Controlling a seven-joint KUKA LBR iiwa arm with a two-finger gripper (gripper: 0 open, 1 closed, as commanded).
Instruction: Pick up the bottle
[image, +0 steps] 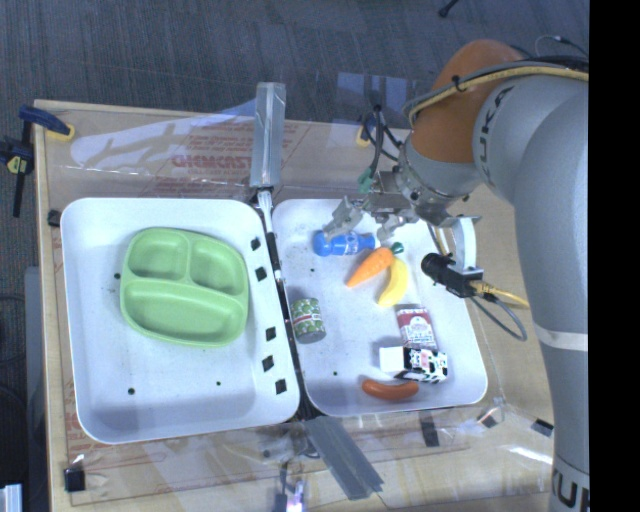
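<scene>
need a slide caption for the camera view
Gripper poised at the blue bottle in the right bin, beside carrot and banana.

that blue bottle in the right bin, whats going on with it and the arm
The grey arm reaches in from the right, and its gripper is low over the blue bottle, which lies on its side near the back of the right bin. Whether it has a grip cannot be told from here. A carrot and banana lie just beside the bottle. The left bin holds a green divided plate.

Robot lab, KUKA arm (520, 130) over plastic-covered bench (150, 150), two white bins (90, 380), blue clamps (45, 122), toy food
</scene>
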